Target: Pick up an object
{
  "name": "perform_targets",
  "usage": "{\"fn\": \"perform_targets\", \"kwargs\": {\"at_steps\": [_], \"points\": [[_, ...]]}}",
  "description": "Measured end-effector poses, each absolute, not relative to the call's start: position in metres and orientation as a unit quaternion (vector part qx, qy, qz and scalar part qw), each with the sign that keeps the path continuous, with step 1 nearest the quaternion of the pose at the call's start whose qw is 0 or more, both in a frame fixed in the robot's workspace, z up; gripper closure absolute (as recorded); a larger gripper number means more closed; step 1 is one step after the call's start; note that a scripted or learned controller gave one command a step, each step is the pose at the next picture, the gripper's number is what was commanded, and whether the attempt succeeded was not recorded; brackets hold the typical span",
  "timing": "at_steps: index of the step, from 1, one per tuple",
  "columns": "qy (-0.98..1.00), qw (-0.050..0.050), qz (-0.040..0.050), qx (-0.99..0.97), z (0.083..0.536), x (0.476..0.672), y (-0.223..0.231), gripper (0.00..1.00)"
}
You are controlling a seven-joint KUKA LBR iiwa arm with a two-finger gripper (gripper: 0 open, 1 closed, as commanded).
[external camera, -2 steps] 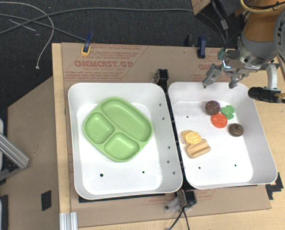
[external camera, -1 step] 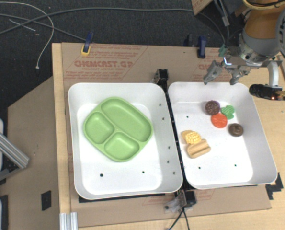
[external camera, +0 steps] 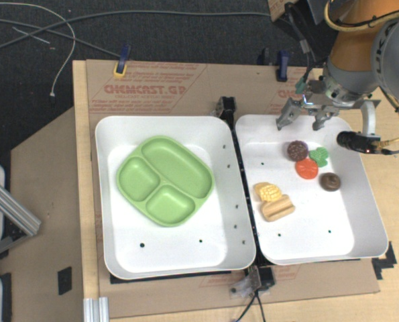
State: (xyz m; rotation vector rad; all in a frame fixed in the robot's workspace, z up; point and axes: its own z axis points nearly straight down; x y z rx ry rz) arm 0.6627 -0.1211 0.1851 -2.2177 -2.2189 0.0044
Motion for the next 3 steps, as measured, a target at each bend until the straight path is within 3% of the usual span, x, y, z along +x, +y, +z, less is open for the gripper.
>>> {"fn": "perform_targets", "kwargs": {"at_steps": [2, 3], "points": [[-0.708, 0.002, 0.0014, -0.707, 0.09, 0.664, -0.119, 0.0], [-0.708, 0.0, -0.0007, -0.706, 0.105, 0.666, -0.119, 1.0]]}}
